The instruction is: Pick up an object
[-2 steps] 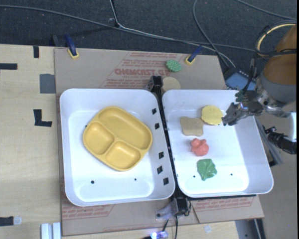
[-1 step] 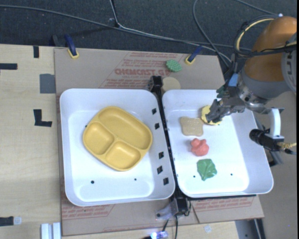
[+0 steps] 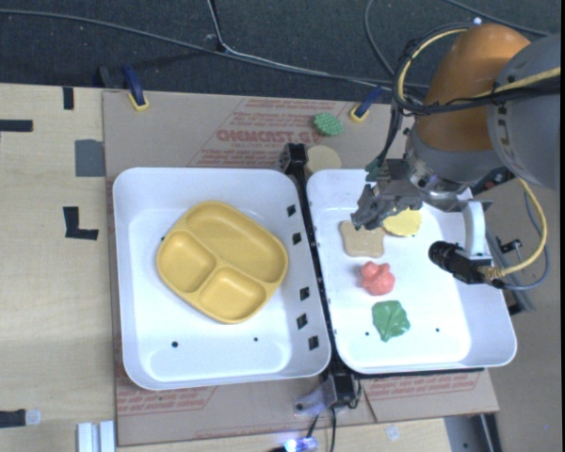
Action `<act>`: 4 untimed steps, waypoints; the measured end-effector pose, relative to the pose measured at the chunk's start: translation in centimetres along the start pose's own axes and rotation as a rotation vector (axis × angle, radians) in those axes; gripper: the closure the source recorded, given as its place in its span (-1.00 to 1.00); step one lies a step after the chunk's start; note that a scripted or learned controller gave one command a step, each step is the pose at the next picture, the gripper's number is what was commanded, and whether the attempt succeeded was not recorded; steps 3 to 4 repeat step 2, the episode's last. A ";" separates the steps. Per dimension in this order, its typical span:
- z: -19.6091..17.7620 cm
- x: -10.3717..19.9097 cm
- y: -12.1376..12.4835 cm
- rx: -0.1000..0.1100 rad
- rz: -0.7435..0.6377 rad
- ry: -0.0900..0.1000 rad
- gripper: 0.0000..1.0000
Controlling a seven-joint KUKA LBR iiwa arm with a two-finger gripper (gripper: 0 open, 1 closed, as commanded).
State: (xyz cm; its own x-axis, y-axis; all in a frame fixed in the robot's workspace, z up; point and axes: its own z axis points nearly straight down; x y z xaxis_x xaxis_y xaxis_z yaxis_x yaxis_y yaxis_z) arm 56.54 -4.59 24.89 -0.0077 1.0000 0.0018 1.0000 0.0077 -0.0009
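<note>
In the right bin point(image 3: 452, 347) lie a tan flat piece point(image 3: 362, 242), a yellow piece point(image 3: 405, 223), a red lumpy toy point(image 3: 378, 278) and a green leafy toy point(image 3: 390, 320). My gripper point(image 3: 369, 213) hangs over the bin's upper part, its dark fingers just above the tan piece's top edge and beside the yellow piece. Nothing shows between the fingers. The arm's orange band and grey wrist cover the bin's far right corner.
The left bin point(image 3: 141, 347) holds a yellow three-part tray point(image 3: 222, 261). A green studded object point(image 3: 328, 122) lies on the cardboard behind the bins. A black bracket point(image 3: 461, 260) with cables juts over the right bin's right side.
</note>
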 end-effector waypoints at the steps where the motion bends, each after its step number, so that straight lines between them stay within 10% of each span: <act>1: 1.0 5.1 1.8 0.001 0.002 -0.001 1.00; 2: 0.6 11.0 2.1 0.000 0.000 0.000 1.00; 4: 0.6 11.0 2.1 0.000 0.000 0.000 1.00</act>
